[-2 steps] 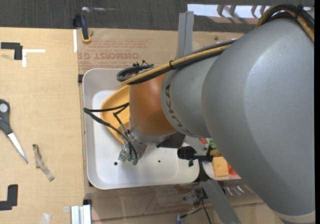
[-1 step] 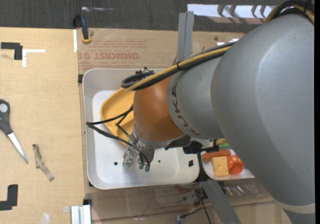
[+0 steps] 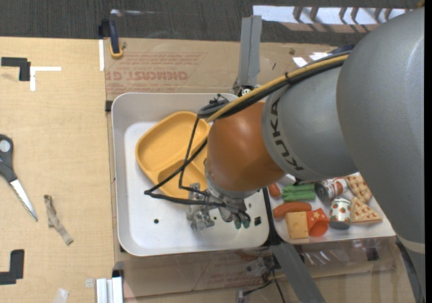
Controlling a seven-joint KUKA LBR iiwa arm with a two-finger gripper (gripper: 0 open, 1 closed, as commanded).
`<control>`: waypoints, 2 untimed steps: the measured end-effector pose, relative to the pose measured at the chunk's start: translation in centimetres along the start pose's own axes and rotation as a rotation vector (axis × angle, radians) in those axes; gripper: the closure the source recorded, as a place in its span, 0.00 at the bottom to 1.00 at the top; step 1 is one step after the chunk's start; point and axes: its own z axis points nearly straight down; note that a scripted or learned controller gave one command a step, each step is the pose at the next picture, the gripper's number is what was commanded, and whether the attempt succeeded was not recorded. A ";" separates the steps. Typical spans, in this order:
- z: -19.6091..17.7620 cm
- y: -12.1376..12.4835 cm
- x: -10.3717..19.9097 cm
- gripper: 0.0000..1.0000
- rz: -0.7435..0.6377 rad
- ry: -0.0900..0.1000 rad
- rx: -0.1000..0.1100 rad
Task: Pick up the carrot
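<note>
Carrot sits in rt bin among toy food, but my gripper hangs over left bin w/ yellow dish, finger state unclear—need to shift rt first.

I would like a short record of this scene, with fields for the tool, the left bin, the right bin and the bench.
tool: two-finger tool low over the shallow white left bin
left bin: yellow plastic plate
right bin: orange carrot, green vegetable, small toy foods
bench: scissors at far left
carrot held: no
</note>
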 end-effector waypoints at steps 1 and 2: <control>0.0 6.7 -3.0 1.00 0.234 -0.001 0.000; -4.6 6.6 -5.4 1.00 0.124 -0.002 0.000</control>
